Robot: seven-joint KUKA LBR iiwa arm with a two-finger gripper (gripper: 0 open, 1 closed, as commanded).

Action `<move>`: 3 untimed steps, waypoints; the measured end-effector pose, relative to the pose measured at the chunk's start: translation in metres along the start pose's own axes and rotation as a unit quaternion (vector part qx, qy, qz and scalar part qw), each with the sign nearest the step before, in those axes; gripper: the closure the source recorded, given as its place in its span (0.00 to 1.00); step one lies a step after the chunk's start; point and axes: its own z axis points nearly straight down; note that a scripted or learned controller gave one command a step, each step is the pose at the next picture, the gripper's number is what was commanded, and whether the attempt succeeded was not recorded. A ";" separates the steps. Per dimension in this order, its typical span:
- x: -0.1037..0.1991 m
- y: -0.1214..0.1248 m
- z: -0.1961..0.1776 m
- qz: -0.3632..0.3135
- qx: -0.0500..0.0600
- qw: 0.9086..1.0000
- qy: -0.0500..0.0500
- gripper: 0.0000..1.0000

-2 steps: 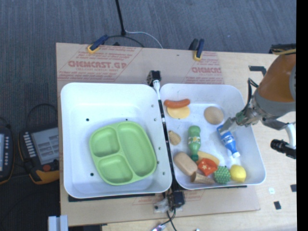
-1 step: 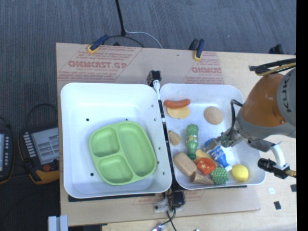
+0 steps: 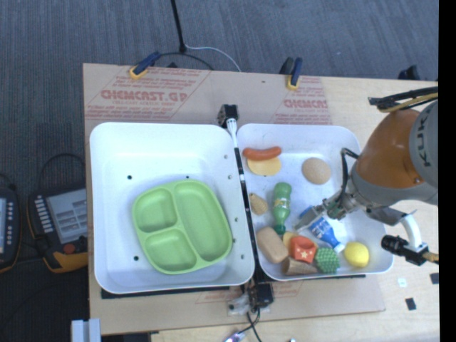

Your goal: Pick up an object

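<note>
While the arm hangs in at the right edge of the frame, the eye starts at far left, where a grey handheld controller (image 3: 63, 219) lies on the dark carpet beside the bench (image 3: 178, 95). Moving in, the left white bin (image 3: 121, 144) fills the centre-left, and a green three-compartment plate (image 3: 182, 225) sits in its lower middle. Across the divider comes the right white bin (image 3: 335, 132), and it is crowded: a red sausage (image 3: 261, 152) up top, touching a yellow slice (image 3: 264, 167) just below it; a green bottle (image 3: 281, 205) at centre, tilted; a tan bread roll (image 3: 271, 244) at lower left; a red block with a star (image 3: 303, 251) beside a green knobbly piece (image 3: 327, 260). A beige egg-shaped ball (image 3: 316, 170) rests upper right, and a yellow lemon (image 3: 356, 254) lower right. Now the end effector (image 3: 329, 211), low over a blue and white carton (image 3: 324, 230) in the bin's lower middle — whether its fingers are apart or together, I cannot tell. Above it, the orange band (image 3: 392, 155) bulks at right.
</note>
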 end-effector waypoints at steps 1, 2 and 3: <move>0.038 0.069 0.002 0.035 -0.003 0.999 -0.003 0.00; 0.018 0.021 0.002 -0.055 -0.005 0.998 -0.004 0.00; 0.017 0.023 -0.010 -0.054 -0.006 0.998 -0.006 1.00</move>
